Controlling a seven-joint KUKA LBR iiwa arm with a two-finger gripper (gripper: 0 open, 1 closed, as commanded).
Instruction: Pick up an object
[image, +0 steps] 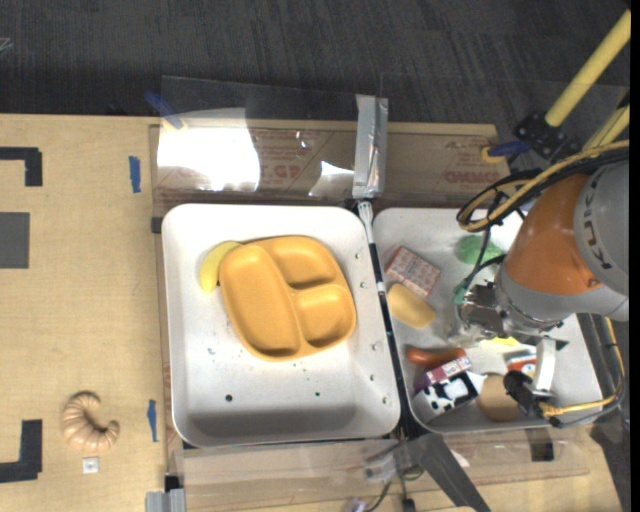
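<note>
The right bin (440, 225) holds several small objects. A pink-brown packet (412, 268) lies near its left wall, with a pale yellow block (411, 306) just below it. Further forward are a red-orange stick (432, 354), a black and white toy (446, 388) and a brown rounded piece (497, 398). A green item (472, 247) sits at the back, partly behind the arm. My gripper (480, 318) hangs low over the middle of this bin, right of the yellow block and above the red-orange stick. The wrist hides what lies beneath it.
The left bin (190, 330) carries an orange divided plate (287, 294) with a yellow banana-like piece (211, 265) poking out at its left. A tan curled toy (90, 420) rests on the bench at far left. Cables (510, 190) loop behind the arm.
</note>
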